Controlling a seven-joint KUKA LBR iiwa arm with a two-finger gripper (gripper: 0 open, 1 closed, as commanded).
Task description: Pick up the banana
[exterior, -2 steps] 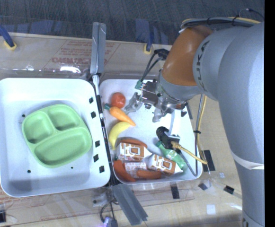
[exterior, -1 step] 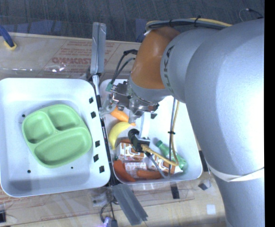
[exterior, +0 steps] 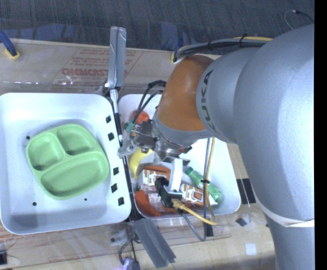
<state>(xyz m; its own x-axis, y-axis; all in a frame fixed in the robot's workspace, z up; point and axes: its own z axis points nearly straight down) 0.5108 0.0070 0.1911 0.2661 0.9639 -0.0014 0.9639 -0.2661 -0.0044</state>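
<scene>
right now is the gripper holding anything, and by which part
Cannot be told: the gripper is low in the right bin over the banana, its tips hidden by the wrist.

The arm (exterior: 247, 94) is covering most of the right bin (exterior: 231, 167), hiding much of the banana (exterior: 136, 161); the tool's tip is lying buried among clutter.

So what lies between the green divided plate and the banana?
In the camera view, between the green divided plate and the banana run the two bins' adjoining white walls, marked with black squares.
</scene>
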